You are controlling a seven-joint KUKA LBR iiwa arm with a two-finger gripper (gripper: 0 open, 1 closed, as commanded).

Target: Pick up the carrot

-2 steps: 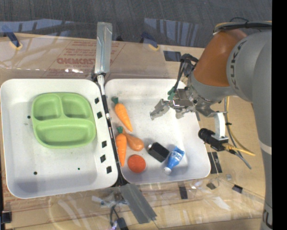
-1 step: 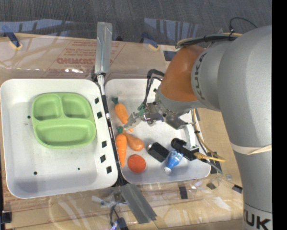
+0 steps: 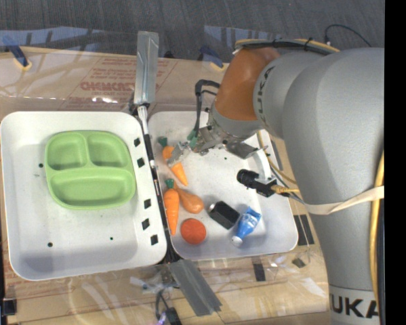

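The carrot [image 3: 171, 210] is seen lying in the right bin [image 3: 284, 232] against its left wall, well below and left of the gripper [image 3: 189, 145]. Whether the jaws are spread cannot be told. A smaller carrot piece [image 3: 179, 173] lies just beneath them, a tomato [image 3: 194, 231] farther below

Grey arm [image 3: 325, 127], orange wrist band [image 3: 238, 87], black cables, "KUKA" lettering.
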